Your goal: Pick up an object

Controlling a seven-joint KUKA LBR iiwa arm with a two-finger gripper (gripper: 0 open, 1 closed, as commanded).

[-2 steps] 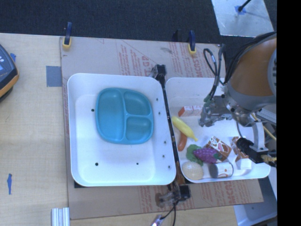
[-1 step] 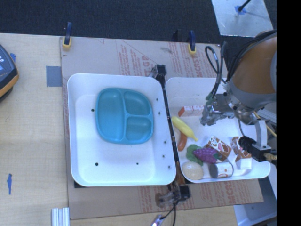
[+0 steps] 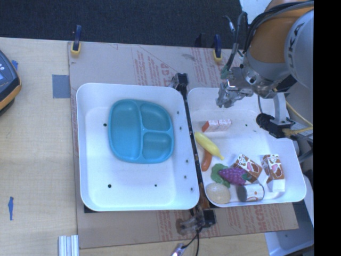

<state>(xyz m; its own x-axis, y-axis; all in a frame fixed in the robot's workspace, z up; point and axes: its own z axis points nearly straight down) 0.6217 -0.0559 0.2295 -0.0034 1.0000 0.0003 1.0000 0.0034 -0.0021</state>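
Observation:
My gripper (image 3: 226,101) hangs over the far end of the right bin (image 3: 296,154), just above and right of a small white and red carton (image 3: 217,125). Nothing shows between its fingers. Toward the bin's near side lie a yellow banana (image 3: 208,143), an orange carrot (image 3: 206,161), purple grapes (image 3: 234,174) on a green leaf, a beige round piece (image 3: 218,193), a small cup (image 3: 250,192) and two brown and white cartons (image 3: 248,167) (image 3: 273,171).
The left bin (image 3: 90,143) holds a blue divided plate (image 3: 141,130). A black clamp (image 3: 181,81) sits at the far end of the seam between the bins. A yellow and black device (image 3: 7,84) rests at the bench's left edge.

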